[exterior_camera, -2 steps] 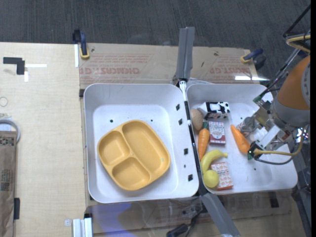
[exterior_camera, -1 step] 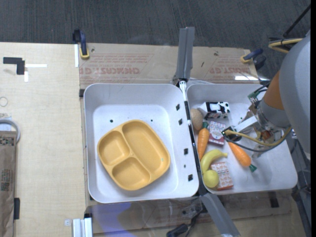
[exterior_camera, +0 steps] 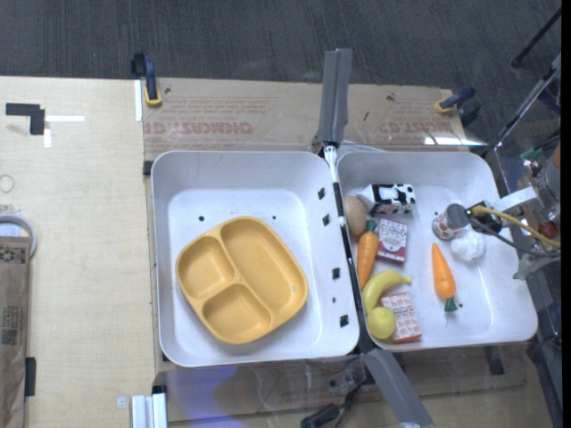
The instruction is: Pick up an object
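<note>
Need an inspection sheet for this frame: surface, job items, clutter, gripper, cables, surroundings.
Surface: wooden bench with left bin and right bin.
Job's things: in right bin, two carrots, banana, two small cartons, cow toy.
Clutter: yellow divided plate in left bin.
Gripper: arm at right bin's right edge; finger state unclear.
Cables: yellow and black leads near wrist.
Surroundings: clamps, dark floor.
</note>
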You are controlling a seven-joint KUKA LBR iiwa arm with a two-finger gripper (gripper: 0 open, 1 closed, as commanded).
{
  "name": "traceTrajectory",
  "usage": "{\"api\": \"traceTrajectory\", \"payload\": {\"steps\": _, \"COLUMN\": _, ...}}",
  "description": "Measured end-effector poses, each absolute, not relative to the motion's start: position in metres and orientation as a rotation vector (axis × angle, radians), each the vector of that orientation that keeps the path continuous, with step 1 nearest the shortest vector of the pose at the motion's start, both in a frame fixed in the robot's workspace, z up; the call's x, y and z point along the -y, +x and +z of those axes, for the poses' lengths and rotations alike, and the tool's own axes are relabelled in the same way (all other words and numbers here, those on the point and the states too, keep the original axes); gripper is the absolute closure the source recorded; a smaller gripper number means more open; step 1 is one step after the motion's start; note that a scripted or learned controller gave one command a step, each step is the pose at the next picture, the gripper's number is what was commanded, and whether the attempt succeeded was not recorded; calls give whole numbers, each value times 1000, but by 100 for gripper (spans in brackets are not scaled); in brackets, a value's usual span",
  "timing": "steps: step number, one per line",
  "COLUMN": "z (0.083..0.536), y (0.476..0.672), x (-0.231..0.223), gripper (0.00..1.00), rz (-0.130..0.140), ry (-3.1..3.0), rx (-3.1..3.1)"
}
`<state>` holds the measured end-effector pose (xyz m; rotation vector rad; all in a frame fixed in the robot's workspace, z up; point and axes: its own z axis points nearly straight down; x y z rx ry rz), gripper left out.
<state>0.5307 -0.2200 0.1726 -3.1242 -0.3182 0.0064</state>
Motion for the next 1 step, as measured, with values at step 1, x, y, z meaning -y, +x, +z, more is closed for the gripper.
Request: {"api": "traceTrajectory", "payload": {"steps": 1, "z": 166, "y": 477, "x": 222, "gripper": 0, "rz": 6, "ry": -3048, "rx": 748}}
